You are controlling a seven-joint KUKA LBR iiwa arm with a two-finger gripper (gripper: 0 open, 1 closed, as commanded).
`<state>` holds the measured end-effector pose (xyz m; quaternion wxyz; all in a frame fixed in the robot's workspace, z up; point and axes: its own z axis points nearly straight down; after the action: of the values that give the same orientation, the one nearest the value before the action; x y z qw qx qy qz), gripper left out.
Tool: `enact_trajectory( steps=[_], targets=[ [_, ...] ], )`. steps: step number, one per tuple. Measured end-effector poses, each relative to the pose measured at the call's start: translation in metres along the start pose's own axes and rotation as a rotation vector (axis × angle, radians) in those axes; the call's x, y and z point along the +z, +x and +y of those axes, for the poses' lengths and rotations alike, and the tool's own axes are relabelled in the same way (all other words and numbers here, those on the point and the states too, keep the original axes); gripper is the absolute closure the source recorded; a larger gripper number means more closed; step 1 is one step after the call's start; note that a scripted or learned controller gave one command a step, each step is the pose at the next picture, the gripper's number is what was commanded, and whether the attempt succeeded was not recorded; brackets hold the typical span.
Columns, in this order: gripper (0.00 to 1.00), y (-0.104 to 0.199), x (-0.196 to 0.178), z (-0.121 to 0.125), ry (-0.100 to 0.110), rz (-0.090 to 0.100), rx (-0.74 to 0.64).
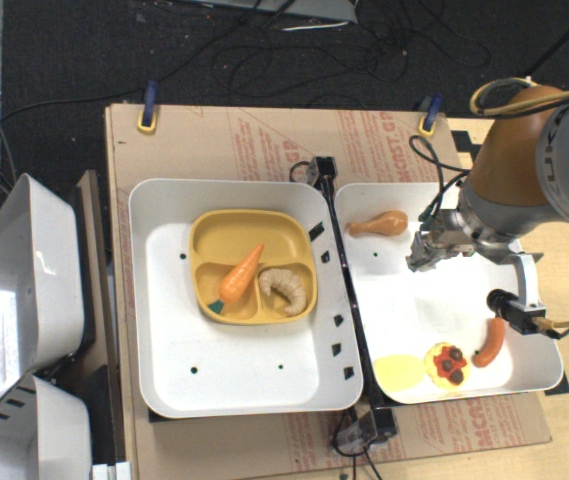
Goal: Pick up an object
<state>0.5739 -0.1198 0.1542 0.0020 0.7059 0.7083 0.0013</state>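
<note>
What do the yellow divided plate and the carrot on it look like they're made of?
The yellow plate looks like moulded plastic: uniform colour, smooth matte surface, rounded compartment walls. The carrot seems a plastic or rubber toy, evenly orange with a soft sheen; which one can't be told.

Arm [554, 158] at frame's right: grey rounded body, broad orange band, grey metal gripper [426, 253], black cables looping near wrist.

Single fixed camera above bench [264, 138], looking down at slant, both white bins [164, 268] framed, arm [524, 158] entering from right
</note>
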Motion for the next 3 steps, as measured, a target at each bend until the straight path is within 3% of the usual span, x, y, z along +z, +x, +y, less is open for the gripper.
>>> enact_trajectory(
  steps=[3],
  targets=[
    [1.00,-0.007,-0.138,0.013,-0.001,-0.001,-0.001]
  ],
)
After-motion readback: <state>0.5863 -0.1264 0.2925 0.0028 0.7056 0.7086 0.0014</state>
